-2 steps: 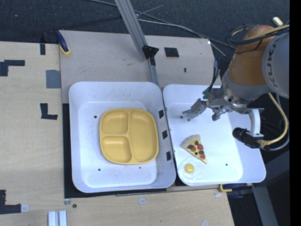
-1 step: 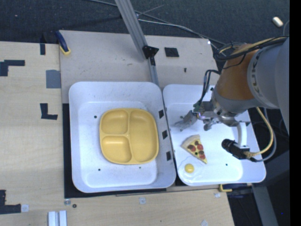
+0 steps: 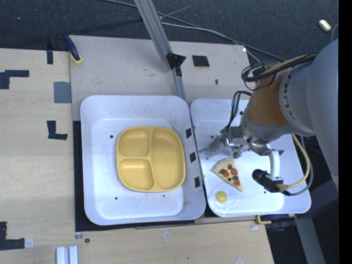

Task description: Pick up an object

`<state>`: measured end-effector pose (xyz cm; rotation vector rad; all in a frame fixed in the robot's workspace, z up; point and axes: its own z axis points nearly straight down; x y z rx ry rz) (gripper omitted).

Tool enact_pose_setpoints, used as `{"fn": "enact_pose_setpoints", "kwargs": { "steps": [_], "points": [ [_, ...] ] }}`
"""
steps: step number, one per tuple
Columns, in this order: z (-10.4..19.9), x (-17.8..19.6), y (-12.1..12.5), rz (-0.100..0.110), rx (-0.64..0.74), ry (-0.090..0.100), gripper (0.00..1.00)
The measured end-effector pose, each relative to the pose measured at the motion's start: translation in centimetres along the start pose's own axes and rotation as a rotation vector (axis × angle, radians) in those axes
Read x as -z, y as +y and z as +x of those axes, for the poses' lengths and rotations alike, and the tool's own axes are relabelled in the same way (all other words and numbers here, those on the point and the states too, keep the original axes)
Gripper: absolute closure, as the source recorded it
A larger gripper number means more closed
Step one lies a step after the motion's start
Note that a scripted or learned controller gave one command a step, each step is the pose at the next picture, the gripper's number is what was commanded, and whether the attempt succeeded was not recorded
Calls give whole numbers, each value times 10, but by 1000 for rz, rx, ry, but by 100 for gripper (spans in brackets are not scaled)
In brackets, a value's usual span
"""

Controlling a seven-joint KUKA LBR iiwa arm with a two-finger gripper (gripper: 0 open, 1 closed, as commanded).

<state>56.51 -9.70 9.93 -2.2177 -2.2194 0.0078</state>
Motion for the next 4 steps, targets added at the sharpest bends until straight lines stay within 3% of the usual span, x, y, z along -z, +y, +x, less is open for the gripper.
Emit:
{"fn": "enact_pose_setpoints", "kwargs": {
  "steps": [1,3,4],
  "points": [
    [1,12,1,-3,2,2,100],
    [2,121,-5,-10,0,0,100],
    [2,150,-5,-8,0,1,100]
  ]
}}
